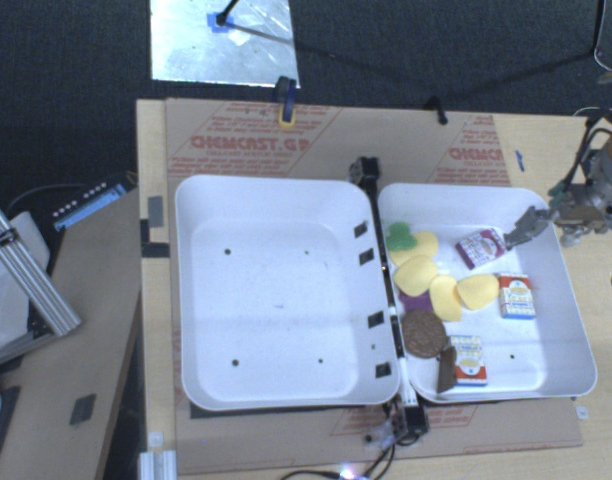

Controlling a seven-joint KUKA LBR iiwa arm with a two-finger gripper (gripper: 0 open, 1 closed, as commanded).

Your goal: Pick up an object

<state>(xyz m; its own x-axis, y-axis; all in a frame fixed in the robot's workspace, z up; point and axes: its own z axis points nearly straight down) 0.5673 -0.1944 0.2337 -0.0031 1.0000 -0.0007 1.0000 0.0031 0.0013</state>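
Currently my gripper point(526, 226) sits at the 2 o'clock corner of the right bin point(566, 298); whether it is wide or narrow I cannot tell. Just beside its tip, toward 8 o'clock, lies the maroon packet point(480, 248). Yellow pieces point(441, 286) cluster at bin centre, a brown disc point(423, 334) at 7 o'clock. The left bin point(276, 288) adjoins at 9 o'clock.
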